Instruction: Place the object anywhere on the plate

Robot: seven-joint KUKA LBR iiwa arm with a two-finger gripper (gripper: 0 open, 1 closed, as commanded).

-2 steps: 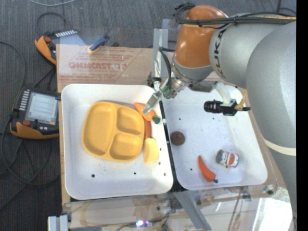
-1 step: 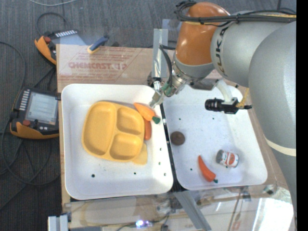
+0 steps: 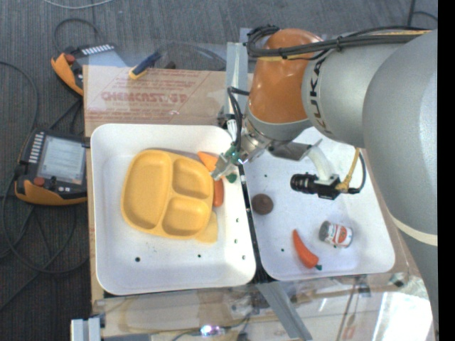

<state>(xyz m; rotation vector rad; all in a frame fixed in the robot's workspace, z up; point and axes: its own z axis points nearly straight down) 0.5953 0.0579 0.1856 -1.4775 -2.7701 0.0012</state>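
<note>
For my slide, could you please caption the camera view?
KUKA arm's gripper hovers by the yellow plate in the left bin, beside an orange carrot.

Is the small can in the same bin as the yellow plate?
No, the can lies in the right bin, while the plate sits in the left bin.
</note>
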